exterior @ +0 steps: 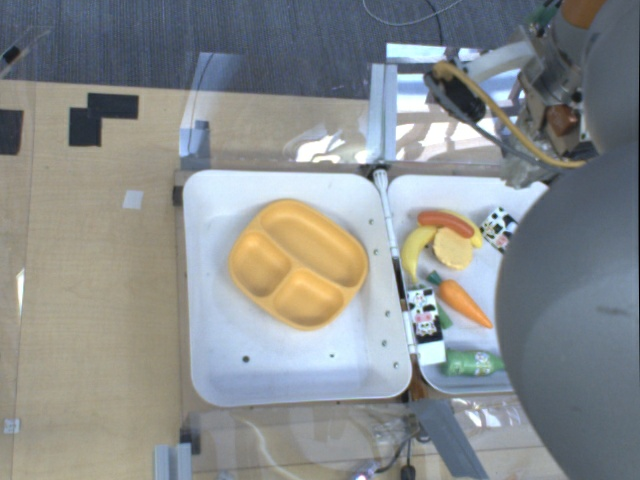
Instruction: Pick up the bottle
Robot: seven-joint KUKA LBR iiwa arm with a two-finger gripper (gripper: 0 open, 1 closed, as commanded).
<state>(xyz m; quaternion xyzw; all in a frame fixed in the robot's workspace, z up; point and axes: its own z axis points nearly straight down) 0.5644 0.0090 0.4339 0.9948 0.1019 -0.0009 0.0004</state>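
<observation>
Green and lying on its side, the bottle (474,363) rests at the near edge of the right bin (455,190), just beyond the carrot (465,302) from the banana (417,251). You cannot tell what the gripper is doing; the grey arm (575,308) looms over that bin, probably positioned for reaching down toward it.

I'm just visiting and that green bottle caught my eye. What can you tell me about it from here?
The green bottle lies on its side near the front edge of the right bin, running left to right. It looks like smooth plastic with a pale label band. A cow-patterned carton sits just beside its left end; its right end is hidden behind the grey arm.
</observation>
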